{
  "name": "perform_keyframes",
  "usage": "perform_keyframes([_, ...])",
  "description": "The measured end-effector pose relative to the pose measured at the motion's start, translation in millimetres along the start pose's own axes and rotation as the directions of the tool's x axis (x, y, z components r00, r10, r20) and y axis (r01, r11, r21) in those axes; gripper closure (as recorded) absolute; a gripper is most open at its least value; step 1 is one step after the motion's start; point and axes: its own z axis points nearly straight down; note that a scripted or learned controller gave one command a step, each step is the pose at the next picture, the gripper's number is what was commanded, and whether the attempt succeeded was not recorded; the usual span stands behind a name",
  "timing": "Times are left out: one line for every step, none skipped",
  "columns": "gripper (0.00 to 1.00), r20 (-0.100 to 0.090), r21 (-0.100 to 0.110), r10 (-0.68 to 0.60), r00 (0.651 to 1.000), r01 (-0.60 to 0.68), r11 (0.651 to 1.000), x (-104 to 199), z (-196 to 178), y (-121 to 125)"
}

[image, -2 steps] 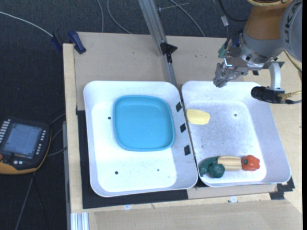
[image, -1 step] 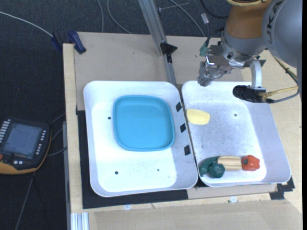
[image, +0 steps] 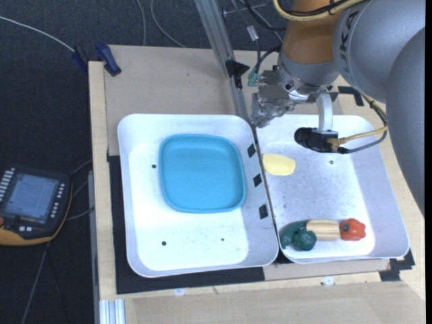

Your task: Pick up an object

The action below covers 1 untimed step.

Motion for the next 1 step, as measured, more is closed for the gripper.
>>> perform_keyframes([1.0, 0.0, 0.001, 0.0, 1.0, 0.0, 1.0, 48.0, 12.2, -6.2])
